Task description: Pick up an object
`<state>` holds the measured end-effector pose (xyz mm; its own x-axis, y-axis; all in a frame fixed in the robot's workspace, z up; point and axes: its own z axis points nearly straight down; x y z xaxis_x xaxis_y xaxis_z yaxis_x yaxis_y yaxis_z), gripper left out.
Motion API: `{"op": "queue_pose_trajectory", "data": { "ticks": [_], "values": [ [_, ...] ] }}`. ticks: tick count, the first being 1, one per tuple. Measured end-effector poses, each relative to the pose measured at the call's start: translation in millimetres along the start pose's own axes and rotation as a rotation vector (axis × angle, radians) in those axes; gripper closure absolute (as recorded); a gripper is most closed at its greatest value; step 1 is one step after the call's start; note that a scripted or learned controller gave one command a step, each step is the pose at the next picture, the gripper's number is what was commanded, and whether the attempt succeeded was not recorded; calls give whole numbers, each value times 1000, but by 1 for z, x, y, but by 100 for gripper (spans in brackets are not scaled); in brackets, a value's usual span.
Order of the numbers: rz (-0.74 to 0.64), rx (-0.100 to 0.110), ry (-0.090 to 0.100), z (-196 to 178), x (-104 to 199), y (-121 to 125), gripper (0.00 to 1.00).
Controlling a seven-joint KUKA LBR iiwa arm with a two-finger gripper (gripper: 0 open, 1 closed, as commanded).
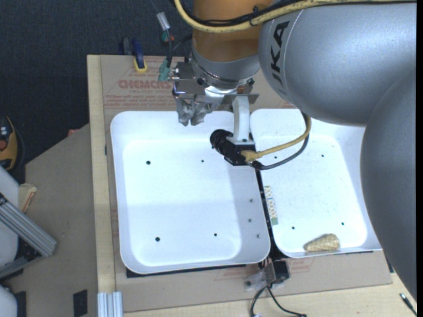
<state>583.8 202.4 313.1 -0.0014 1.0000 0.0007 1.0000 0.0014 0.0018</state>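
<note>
Arm (344, 51) over bins, jaws seemingly bare.

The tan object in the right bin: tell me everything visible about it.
The tan object is small, elongated and rounded, beige with a slightly rough, mottled surface; its material is unclear. It lies flat on the floor of the right bin, near the bin's front edge. It touches only the bin floor. The tool is far off, above the left bin's back edge.

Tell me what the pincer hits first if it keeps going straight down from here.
Probably the bare floor near the far edge of the left bin, directly beneath the pincer; depth is uncertain. The tan object lies in the right bin.
</note>
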Motion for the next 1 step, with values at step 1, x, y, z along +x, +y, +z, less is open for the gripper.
{"op": "queue_pose_trajectory", "data": {
  "ticks": [1],
  "values": [
    [-1, 4, -1, 58, 23, 36, 100]
  ]
}}
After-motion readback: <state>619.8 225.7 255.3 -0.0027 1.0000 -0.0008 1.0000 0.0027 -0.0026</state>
